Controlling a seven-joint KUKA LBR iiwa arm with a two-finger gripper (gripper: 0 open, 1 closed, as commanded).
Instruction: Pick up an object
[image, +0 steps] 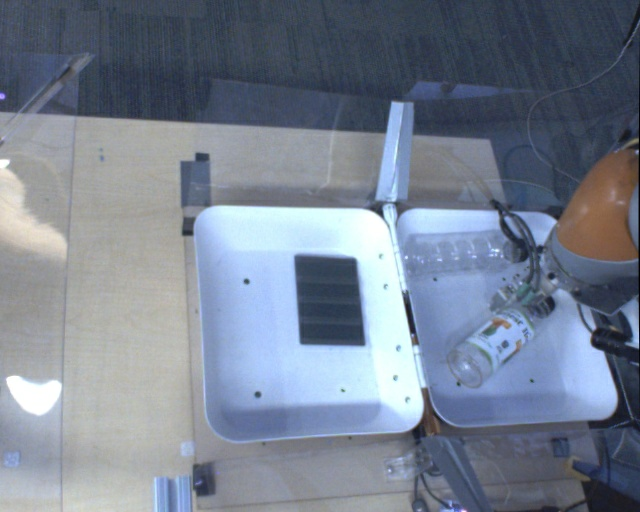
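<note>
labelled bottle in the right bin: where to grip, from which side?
Probably across the labelled bottle at mid-body, on the label, coming straight down. It lies on its side, slanted, so the fingers should close crosswise to its long axis. The round body is widest there, and bare bin floor flanks it.

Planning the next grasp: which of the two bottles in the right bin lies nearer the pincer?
The clear plastic bottle with the white-and-orange label, lying slanted mid-bin just below the pincer; the label-free clear bottle lies along the far wall.

Glossy white plastic bins (290, 420) sit on matt (pale) wood bench (110, 330).
</note>
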